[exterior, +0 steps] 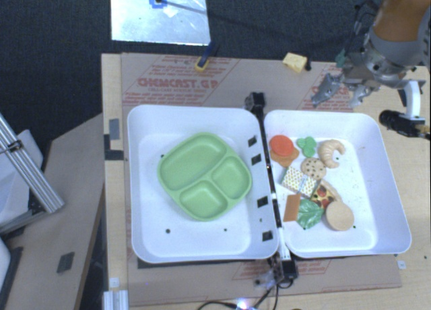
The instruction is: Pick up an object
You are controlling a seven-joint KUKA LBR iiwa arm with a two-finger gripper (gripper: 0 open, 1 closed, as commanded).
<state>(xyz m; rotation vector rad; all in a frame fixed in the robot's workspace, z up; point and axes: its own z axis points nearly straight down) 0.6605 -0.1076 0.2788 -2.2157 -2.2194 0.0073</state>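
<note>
Landmark: I take the centre divider (267,167), the black hinged strip between the two white bins, as my reference for every place below.
Right bin (384,187): just right of the divider; it holds all the toy food, bunched toward the divider side.
Candidate objects: croissant (331,151), cookie (312,168), tomato slice (282,145), green leaf (310,213), tan round (340,217) (any one would satisfy the task).
Left bin (145,187): left of the divider; a green divided plate (205,177) lies in it, presumably a drop-off place.
Gripper (340,89): up and to the right of the divider, above the bin's far rim over the cardboard; its fingers stand spread apart with nothing between them.
Progress: I judge the pick not yet begun; the arm hangs clear of the pile.
</note>
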